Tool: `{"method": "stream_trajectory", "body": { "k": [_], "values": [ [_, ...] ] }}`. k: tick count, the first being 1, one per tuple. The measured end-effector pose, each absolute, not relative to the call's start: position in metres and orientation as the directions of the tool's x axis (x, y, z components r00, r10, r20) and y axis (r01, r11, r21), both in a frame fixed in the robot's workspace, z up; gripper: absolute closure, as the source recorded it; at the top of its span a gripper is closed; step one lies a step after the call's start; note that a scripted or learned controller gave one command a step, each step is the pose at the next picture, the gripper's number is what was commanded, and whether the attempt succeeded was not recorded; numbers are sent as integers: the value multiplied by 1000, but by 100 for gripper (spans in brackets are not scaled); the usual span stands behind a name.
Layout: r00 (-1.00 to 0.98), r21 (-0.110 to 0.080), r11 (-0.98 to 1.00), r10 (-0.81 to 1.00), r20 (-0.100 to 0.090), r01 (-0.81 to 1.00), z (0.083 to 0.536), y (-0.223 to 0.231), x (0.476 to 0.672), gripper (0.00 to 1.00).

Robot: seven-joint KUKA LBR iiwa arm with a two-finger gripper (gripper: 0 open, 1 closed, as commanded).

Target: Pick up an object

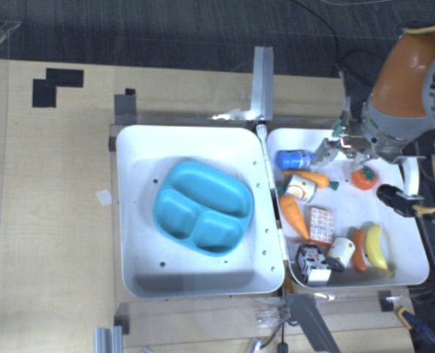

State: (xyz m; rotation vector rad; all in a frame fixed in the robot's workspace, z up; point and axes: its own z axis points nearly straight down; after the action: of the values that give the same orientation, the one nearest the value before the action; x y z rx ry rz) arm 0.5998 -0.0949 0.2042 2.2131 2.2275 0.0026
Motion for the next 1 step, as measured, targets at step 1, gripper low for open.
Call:
{"method": "stream_trajectory", "body": {
  "k": [1],
  "values": [
    [-135,3,135,991,-1,991,149,-112,626,0]
  ]
}}
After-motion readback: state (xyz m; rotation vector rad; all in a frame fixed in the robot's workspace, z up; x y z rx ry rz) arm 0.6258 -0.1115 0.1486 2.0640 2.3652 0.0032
